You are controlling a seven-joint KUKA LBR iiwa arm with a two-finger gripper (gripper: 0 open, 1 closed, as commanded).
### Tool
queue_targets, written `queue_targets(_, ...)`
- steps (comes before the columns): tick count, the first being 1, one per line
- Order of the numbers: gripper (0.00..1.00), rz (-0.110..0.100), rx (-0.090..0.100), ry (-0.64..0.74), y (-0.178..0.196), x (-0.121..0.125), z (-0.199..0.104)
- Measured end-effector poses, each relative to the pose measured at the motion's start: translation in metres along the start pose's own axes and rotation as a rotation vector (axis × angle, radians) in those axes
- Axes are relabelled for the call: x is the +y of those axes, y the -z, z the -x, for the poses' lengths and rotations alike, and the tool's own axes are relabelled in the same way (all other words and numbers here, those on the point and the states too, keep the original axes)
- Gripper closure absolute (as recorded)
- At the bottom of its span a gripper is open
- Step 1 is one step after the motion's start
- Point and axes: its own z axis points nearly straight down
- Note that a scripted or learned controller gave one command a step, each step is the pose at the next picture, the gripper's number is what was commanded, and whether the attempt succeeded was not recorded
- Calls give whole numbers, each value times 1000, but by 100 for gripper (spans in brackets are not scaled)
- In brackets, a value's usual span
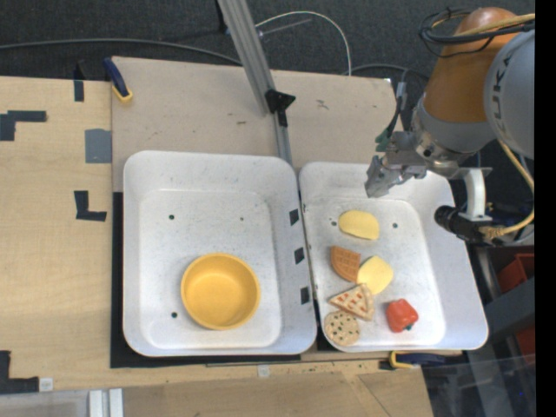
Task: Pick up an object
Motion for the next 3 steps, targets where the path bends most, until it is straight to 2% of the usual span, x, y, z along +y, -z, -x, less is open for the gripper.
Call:
queue_targets(2, 100, -4, 2, 6, 0, 9, -112)
queue_targets(3, 100, -7, 0, 4, -24, 2, -165)
